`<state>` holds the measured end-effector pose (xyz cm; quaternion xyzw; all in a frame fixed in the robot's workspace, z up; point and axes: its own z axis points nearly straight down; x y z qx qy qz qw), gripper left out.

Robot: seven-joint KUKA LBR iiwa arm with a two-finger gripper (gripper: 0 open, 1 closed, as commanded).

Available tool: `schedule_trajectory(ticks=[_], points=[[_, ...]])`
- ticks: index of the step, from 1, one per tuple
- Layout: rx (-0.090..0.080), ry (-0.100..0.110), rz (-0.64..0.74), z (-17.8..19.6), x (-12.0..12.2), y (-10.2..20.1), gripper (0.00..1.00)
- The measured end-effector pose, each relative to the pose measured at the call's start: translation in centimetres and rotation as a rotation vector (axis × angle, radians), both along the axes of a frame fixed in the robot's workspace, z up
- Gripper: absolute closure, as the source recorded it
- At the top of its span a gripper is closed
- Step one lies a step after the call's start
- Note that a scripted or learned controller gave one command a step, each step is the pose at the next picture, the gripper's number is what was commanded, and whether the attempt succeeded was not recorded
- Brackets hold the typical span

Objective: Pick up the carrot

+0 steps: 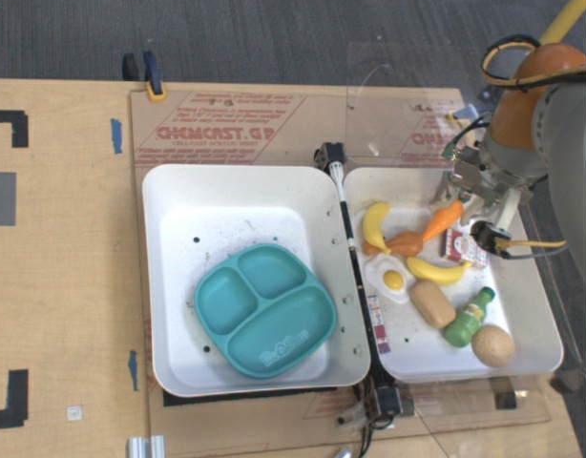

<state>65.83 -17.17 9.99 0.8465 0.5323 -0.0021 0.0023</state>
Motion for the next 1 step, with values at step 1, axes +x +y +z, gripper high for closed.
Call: schedule_trajectory(ticks=[1], points=[[0.006, -0.014, -0.052, 9.61, 0.27, 5.74, 1.00]])
